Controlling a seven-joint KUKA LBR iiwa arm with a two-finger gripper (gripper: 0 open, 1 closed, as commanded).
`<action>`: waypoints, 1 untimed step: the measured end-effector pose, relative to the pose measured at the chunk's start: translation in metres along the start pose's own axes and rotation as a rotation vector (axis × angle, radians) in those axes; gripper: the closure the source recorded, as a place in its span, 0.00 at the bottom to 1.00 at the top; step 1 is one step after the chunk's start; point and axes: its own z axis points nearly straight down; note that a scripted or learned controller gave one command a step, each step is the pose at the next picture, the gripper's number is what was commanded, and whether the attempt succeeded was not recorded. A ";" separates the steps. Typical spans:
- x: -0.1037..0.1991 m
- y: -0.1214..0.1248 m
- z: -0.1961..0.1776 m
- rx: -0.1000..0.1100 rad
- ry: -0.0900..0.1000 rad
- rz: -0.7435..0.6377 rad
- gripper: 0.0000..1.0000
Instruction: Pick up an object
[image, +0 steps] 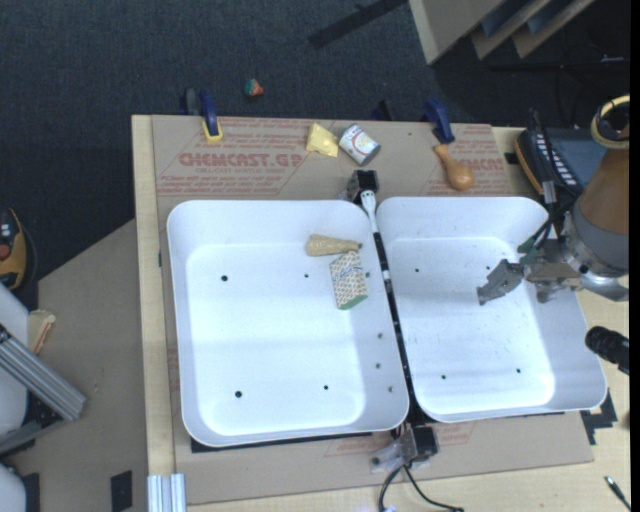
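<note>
Presumably the packet (348, 279) in the left bin (200, 330) is light and crinkly, best pinched across its width; the jaws' state cannot be told.

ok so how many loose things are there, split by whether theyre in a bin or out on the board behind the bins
In the left bin: 2, a tan cone-shaped piece and a green-patterned packet
On the board behind the bins: 3, a yellow wedge, a small white box and a tan pear-shaped piece
Total: 5
</note>
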 end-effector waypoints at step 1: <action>0.026 -0.026 -0.296 -0.024 -0.005 -0.003 0.00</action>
